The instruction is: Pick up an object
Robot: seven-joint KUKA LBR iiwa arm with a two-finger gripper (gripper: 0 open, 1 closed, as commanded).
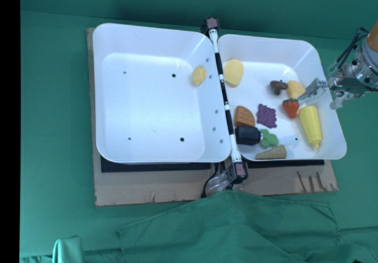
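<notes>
The tabletop [59,108] bears two white bins. The left bin [147,55] has one small yellow piece [199,75]. The right bin [266,49] has many toys. The claw [308,95] comes in from the right — I cannot tell how wide it is. The little red-orange toy [290,107] sits just left of its tip, next to the long yellow bottle [310,125].
</notes>
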